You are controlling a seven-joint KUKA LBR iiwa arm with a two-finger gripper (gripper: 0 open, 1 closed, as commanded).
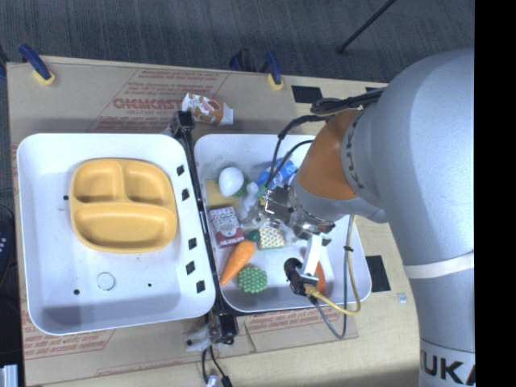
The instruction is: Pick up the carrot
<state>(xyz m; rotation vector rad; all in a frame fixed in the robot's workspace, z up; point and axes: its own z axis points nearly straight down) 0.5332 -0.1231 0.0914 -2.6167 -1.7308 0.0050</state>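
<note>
You are looking down on a tan wooden desk (339,353) that carries two shallow white plastic bins side by side. The grey arm with its orange band (326,164) reaches in over the right white bin (355,285), and its hand (278,208) sits low among the clutter there. The wrist and cabling cover its working end, so you cannot tell whether it is spread or pressed together, and nothing can be seen pinched in it.

The small orange plastic carrot (237,262) lies on the bin floor, below and to the left of the hand, near it but not touching it. The carrot is tilted, its thick end up toward the hand and its tip pointing down toward the bin's left wall. Just beside the carrot, on its lower right, rests a round green bumpy ball (251,279). A small red-and-white printed packet (224,224) lies to the left of the hand, just above the carrot. Farther up and left of the hand you see a white egg-shaped object (231,181). A yellow cable (334,303) loops below the hand across the bin's lower edge.

Well to the left of the hand, the left white bin (48,297) holds a yellow divided plastic tray (123,203).
</note>
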